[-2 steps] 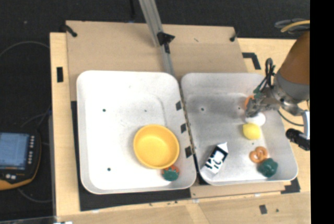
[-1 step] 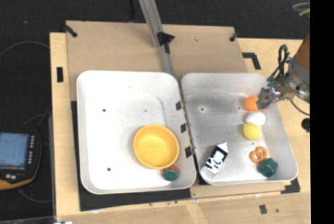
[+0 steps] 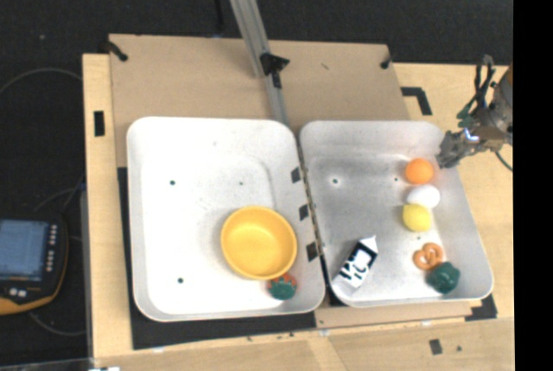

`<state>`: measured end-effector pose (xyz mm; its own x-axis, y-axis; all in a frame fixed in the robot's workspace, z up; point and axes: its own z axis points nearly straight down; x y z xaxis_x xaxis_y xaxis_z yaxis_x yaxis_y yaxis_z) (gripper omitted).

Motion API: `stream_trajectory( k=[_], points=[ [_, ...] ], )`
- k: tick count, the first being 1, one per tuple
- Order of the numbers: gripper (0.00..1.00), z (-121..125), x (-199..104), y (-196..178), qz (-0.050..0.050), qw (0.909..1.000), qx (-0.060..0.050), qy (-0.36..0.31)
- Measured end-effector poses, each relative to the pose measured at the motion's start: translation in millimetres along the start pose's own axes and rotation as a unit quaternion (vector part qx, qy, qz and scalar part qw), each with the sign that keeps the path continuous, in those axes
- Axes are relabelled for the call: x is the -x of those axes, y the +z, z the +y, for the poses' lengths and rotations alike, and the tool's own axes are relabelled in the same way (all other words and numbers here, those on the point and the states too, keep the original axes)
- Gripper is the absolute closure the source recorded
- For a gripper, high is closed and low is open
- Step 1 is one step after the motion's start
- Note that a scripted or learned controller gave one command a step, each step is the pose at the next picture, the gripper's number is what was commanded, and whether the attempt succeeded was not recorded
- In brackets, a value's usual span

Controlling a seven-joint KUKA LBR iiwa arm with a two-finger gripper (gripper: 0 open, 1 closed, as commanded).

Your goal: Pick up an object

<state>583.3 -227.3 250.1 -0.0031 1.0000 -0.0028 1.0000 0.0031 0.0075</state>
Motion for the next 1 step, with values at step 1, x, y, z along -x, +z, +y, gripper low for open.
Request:
stream_trajectory(
  k=[1],
  points=[
    [1.00,5.5,-42.5,-3.7,0.002,1.0000,-0.002,-0.002]
  ],
)
